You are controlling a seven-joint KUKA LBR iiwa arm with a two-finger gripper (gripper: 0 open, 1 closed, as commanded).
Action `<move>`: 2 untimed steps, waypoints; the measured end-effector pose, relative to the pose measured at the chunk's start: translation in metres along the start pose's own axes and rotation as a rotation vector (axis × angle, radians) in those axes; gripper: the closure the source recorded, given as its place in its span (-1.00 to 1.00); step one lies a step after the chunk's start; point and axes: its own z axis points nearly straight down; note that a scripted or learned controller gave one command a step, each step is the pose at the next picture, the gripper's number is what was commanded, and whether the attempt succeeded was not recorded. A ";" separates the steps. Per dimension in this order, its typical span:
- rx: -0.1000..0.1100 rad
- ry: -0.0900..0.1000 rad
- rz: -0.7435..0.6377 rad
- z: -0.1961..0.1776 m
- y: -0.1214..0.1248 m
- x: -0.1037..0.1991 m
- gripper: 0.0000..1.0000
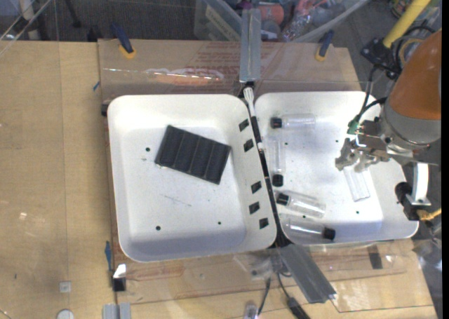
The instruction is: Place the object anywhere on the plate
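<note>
The gripper (356, 158) hangs over the right bin (330, 104), above a clear tube (358, 186). I cannot tell if it is open. A dark plate (192, 154) lies in the left bin (133, 226).

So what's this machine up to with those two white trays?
A grey and orange robot arm reaches in from the right, its pincer low over the right bin. That bin holds several small clear tubes with dark caps; one clear tube lies just below the pincer. It is hard to tell whether anything has been gripped. The dark ridged plate, where an object is meant to end up, lies flat in the left bin with nothing on it yet.
</note>
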 end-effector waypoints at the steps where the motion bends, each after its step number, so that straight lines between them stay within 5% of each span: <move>1: -0.002 0.000 0.144 -0.078 -0.034 0.006 1.00; 2: -0.002 0.000 0.144 -0.078 -0.034 0.006 -1.00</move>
